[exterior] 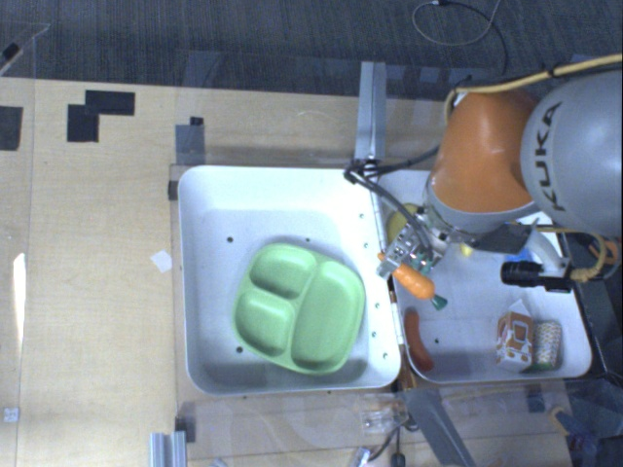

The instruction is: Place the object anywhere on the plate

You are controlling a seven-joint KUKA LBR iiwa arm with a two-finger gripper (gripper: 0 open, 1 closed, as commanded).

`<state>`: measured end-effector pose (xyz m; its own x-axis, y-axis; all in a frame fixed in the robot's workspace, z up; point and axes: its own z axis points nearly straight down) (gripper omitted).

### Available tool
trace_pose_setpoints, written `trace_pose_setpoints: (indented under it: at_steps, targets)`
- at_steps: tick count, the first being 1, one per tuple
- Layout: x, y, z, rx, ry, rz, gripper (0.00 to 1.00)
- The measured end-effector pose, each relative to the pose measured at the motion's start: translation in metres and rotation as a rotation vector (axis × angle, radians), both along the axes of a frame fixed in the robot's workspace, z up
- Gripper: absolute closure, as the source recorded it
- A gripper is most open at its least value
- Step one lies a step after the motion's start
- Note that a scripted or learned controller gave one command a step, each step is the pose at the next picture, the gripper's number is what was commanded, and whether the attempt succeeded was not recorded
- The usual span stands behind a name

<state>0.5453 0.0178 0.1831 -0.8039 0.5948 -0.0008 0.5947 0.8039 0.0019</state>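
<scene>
Camera view: gripper (413,264) sits over the divider between the 2 bins, fingers pinching a small orange toy carrot (419,284) with a green tip, held above the right bin's (574,363) left edge. Green 3-compartment plate (300,306) lies in the left bin (204,261), just left of the carrot, not touching. Right bin also holds a reddish sausage-like piece (416,339) and a patterned packet (527,341).
</scene>
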Motion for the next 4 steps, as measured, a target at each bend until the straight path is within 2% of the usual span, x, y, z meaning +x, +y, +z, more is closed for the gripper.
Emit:
trace_pose_setpoints:
  at_steps: [1, 2, 3, 4]
  targets:
    - [-0.030, 0.012, 0.079, -0.001, -0.004, 0.103, 1.00]
    - [-0.037, 0.025, 0.190, -0.001, -0.005, -0.008, 1.00]
    - [-0.030, 0.111, 0.099, -0.001, 0.000, -0.029, 1.00]
    - [-0.019, 0.124, 0.030, -0.001, 0.002, -0.021, 1.00]
